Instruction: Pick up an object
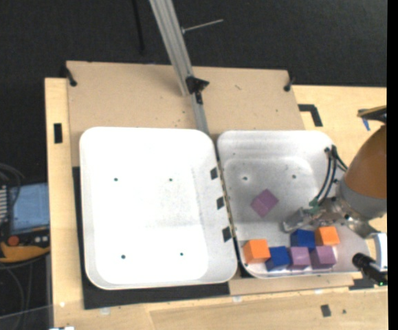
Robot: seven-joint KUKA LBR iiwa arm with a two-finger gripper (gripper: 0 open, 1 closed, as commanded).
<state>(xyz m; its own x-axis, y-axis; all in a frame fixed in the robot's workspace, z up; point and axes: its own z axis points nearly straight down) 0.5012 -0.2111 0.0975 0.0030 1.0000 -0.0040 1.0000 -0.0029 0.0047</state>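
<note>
Where arm (367,174) reaches in, hand (307,218) low over right bin (267,150) — near blue cube (302,238)

We record one arm (368,177) at the scene's right edge. Its visible casing is a rounded orange band, with a grey collar directly beneath it. Thin dark cables (328,174), one with a green tint, run down its left side. The gripper (302,218) assembly is grey metal, with small dark fittings; finer detail is too blurred to report.
</note>
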